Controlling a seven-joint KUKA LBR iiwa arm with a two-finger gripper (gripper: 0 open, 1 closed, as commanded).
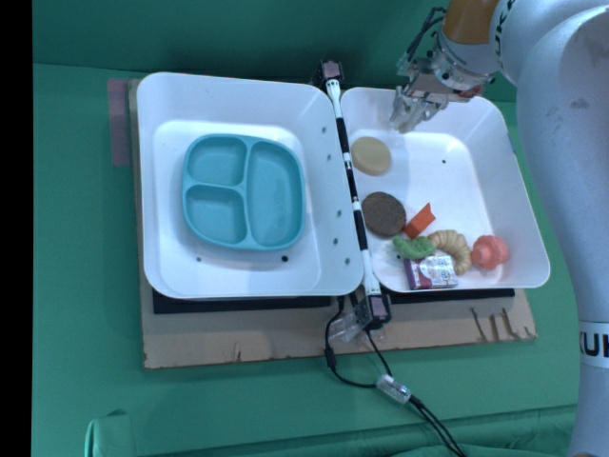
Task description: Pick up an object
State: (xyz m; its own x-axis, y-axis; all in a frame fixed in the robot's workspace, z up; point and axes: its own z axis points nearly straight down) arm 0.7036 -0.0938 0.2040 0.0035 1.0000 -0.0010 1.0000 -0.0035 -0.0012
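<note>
**A:** What was hard to make out?

**B:** A small packet at the near edge of the right bin; its label was too blurred to read. The arm was cut off at the top and right edges.

**A:** And what did the bins hold?

**B:** The left bin held a teal divided plate lying flat. The right bin held a tan disc, a brown disc, an orange wedge, a green piece, a croissant and a pink-red object (mostly bunched at the near side).

**A:** The arm's pose?

**B:** It reached in from the right. The gripper pointed down over the right bin's far left corner, fingers slightly spread, pinching nothing, just beyond the tan disc.
</note>
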